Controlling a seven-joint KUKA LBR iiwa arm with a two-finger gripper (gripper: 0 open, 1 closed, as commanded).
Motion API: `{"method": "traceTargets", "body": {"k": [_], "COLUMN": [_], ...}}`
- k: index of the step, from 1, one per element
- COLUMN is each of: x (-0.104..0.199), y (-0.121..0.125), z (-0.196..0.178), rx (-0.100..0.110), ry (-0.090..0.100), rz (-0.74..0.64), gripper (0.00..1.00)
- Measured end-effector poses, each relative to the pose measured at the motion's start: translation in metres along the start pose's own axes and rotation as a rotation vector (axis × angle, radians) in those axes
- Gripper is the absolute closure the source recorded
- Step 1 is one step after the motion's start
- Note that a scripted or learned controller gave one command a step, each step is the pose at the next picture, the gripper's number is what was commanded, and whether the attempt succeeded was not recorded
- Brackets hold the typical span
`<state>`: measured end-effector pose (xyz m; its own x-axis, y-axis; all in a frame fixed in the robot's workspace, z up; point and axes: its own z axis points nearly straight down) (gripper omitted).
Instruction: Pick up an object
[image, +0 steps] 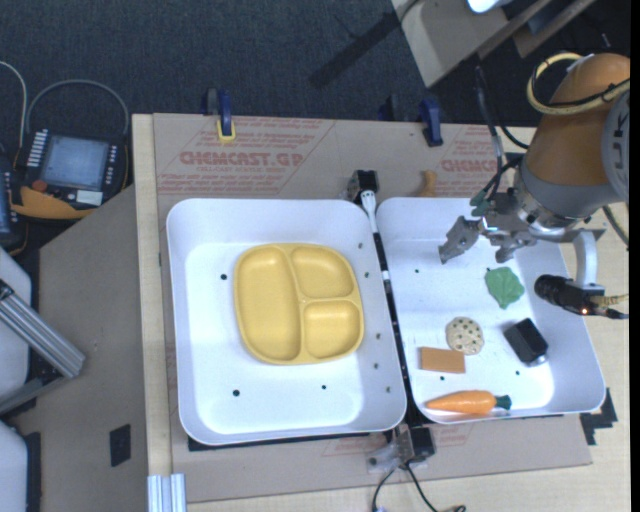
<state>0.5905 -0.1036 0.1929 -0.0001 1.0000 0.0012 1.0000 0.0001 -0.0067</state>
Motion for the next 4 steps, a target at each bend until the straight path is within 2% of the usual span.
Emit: {"method": "traceTargets", "body": {"k": [2,3,4], "x": [-0.002,-0.003,-0.006], "y": [-0.006,-0.005,-0.009], "z": [0.111,0.098,0.035], "rx": [-0.001,-0.008,-0.013], "ry": [0.0,-0.002,-0.003], "rz": [0.0,0.001,0.001], "gripper": [0.0,1.0,1.0]}}
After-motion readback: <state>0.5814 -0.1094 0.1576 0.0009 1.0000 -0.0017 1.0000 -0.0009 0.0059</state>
